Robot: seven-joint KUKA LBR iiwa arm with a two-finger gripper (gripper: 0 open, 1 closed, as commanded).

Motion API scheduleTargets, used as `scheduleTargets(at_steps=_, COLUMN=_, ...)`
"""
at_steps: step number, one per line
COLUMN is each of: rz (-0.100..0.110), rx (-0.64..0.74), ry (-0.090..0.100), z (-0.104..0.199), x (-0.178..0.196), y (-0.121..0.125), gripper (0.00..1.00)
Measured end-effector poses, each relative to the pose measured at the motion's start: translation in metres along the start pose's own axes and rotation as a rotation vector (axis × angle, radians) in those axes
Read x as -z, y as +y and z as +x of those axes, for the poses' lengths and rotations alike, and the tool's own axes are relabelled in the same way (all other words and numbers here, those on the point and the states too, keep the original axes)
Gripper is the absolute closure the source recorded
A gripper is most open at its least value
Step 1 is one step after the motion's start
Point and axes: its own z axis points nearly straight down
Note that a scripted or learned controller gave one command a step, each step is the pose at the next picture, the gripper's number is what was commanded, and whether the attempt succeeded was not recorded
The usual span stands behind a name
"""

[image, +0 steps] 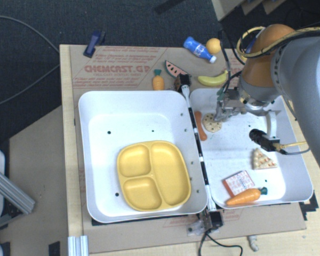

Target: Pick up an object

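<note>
The grey arm (304, 73) reaches in from the right, its gripper (220, 112) lowered over the right bin (293, 188); whether it is parted or closed cannot be told. A round speckled cookie (212, 125) lies just below it, beside a slender orange sausage (200, 126); a smooth yellow divided plate (152, 174) fills the left bin (96, 143).

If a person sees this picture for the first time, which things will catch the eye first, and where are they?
The big yellow divided plate in the left bin stands out first. Next comes the grey arm with its orange band, reaching in from the right, its tool low over the far end of the right bin, just above a round cookie. Near the front of that bin lie an orange carrot and a small red-and-white packet.
</note>
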Motion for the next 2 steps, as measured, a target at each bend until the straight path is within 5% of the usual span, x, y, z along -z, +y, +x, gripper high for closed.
scheduleTargets(at_steps=1, rz=0.001, rx=0.000, ry=0.000, z=0.000, x=0.000, y=0.000, gripper=0.00)
scheduleTargets(at_steps=2, rz=0.008, rx=-0.001, ry=0.002, z=-0.002, x=-0.011, y=0.021, gripper=0.00)
